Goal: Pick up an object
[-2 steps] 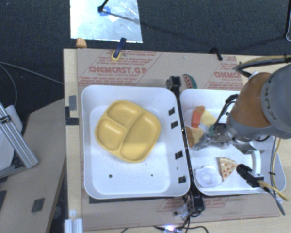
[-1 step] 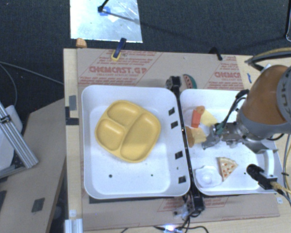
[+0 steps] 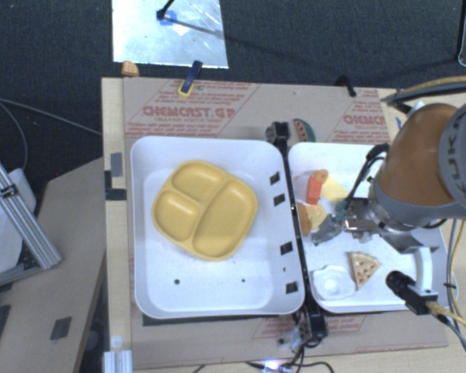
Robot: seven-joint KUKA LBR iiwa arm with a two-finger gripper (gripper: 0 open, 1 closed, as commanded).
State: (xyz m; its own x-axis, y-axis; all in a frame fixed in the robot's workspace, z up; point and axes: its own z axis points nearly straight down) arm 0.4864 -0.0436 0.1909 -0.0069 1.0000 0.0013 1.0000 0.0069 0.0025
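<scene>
A shiny square sheet of clear plastic film [image 3: 169, 20] lies on the dark carpet floor [image 3: 46, 45] beyond the bench. Against its near edge rest a small tan cork-like block [image 3: 129, 68] and a blue-and-yellow clip [image 3: 189, 79]. A brown cardboard sheet printed with red lettering [image 3: 217, 107] lies under the bins. At the left stands a slanted silver aluminium rail [image 3: 19, 212] beside a beige tabletop [image 3: 62, 286].
</scene>
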